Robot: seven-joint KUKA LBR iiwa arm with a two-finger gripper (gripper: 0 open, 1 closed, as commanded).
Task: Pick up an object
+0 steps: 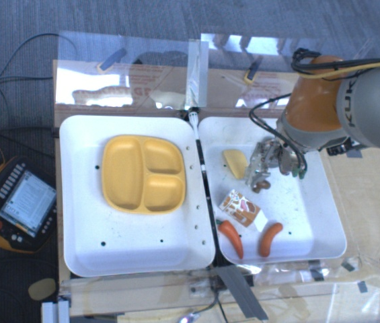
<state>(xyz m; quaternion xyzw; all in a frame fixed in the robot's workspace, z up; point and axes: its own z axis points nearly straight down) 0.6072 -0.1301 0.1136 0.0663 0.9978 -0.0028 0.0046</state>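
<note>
gripper (262, 173) in right bin | jaws: cannot tell | wedge (235, 163) just left, long axis toward bin's far-left corner

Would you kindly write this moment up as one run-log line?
arm: over right bin | gripper: low beside yellow wedge, nothing seen held | packet, two sausages: lying in bin | yellow tray: left bin

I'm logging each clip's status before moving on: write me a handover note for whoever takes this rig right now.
Gripper: low in the right bin, beside the yellow wedge; nothing seen held.
Right bin things: yellow wedge, small printed packet, two orange sausages.
Left bin: yellow divided tray.
Done: nothing lifted yet.
Left: grasp one object and raise it.
</note>
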